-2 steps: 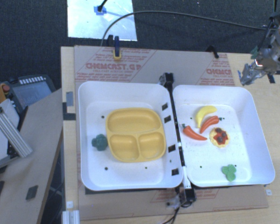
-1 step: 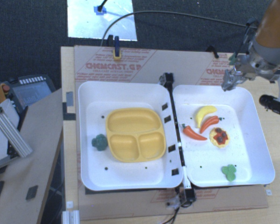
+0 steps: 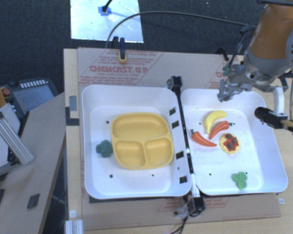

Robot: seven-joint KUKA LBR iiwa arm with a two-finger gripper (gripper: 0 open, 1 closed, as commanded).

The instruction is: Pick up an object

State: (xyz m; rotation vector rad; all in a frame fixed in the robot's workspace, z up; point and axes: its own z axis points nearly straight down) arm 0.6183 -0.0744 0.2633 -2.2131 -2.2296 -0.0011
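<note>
Below the gripper (image 3: 228,94), whose grip state I cannot tell, lies the right bin (image 3: 268,145); the left bin (image 3: 95,130) with a yellow tray (image 3: 139,139) sits well to its side. Nearest beneath it lies the banana (image 3: 213,117), then two peppers (image 3: 210,133), a pizza (image 3: 230,143) and, farthest, grapes (image 3: 240,179).

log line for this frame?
arm: above right bin far edge | gripper: nothing seen held | nearest: banana | left bin: yellow tray, broccoli
</note>
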